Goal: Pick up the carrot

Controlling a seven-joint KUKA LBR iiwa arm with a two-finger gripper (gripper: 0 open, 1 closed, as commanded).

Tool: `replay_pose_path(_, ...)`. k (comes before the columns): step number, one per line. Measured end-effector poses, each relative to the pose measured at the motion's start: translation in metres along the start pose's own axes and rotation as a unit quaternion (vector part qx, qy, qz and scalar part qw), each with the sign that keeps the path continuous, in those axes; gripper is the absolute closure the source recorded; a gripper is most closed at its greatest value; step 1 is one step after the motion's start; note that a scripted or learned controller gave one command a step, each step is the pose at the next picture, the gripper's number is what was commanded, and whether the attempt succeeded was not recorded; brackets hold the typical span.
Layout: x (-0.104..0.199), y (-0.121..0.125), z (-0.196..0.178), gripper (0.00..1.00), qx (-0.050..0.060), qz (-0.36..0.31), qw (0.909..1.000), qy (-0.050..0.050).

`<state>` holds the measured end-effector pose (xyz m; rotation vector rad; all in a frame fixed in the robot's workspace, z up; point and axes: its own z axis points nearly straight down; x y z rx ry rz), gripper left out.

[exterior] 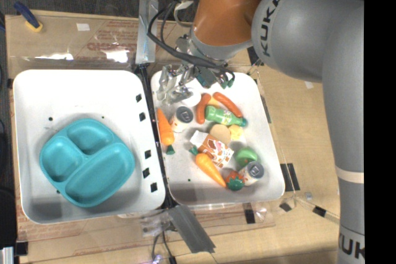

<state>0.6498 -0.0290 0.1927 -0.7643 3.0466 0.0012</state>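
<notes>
Wooden bench (pixel 297 219), two white bins, arm coming in from the right edge over the cluttered one.

Gripper (pixel 175 82) sits at the upper-left corner of the right bin (pixel 263 102); can't tell if it's open or closed, nothing visibly in it. Just below it, a carrot (pixel 164 128) lies along the bin's left wall, with another carrot (pixel 210 170) lower-centre among a green bottle (pixel 224 116), a carton (pixel 213 149) and cans. Looks like the approach step; next it'd need to drop down on the wall-side carrot without jamming. Teal plate (pixel 86 161) sits in the left bin (pixel 37 89).
</notes>
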Motion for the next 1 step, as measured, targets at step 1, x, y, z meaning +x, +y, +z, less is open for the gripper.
replay_pose_path(1,-0.0251,0.0303,-0.0008,1.00,0.001,-0.058,0.9983,-0.002)
